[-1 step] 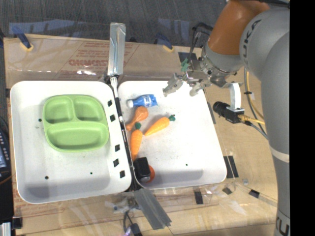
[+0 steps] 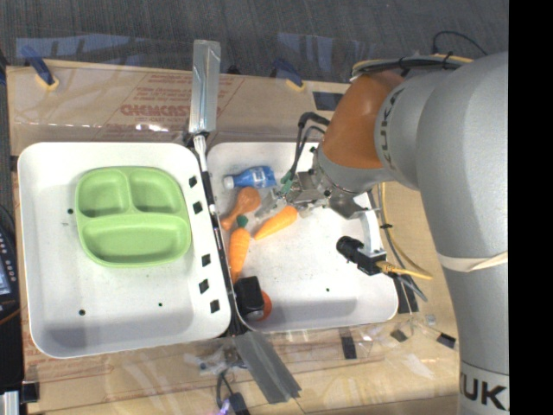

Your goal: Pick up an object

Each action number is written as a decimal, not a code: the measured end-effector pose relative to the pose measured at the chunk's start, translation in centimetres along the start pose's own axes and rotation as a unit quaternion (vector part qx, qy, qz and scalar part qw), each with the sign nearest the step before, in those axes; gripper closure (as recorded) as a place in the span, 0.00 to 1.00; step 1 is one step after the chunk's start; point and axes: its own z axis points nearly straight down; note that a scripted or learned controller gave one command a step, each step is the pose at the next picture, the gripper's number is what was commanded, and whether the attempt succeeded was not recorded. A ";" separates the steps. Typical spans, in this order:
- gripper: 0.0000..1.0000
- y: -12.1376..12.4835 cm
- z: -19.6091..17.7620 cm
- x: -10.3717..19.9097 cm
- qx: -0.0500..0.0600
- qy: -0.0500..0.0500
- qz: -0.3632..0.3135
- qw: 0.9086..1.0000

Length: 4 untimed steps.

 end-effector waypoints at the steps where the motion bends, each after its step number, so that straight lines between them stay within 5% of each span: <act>1: 0.00 0.2 2.5 2.7 -0.015 -0.006 -0.199 0.980; 2: 0.00 -5.8 3.6 -0.4 -0.003 -0.001 -0.254 0.967; 3: 0.00 -2.7 3.3 2.3 -0.007 -0.004 -0.141 0.990; 4: 0.00 0.3 -6.6 8.7 -0.005 -0.002 -0.175 0.985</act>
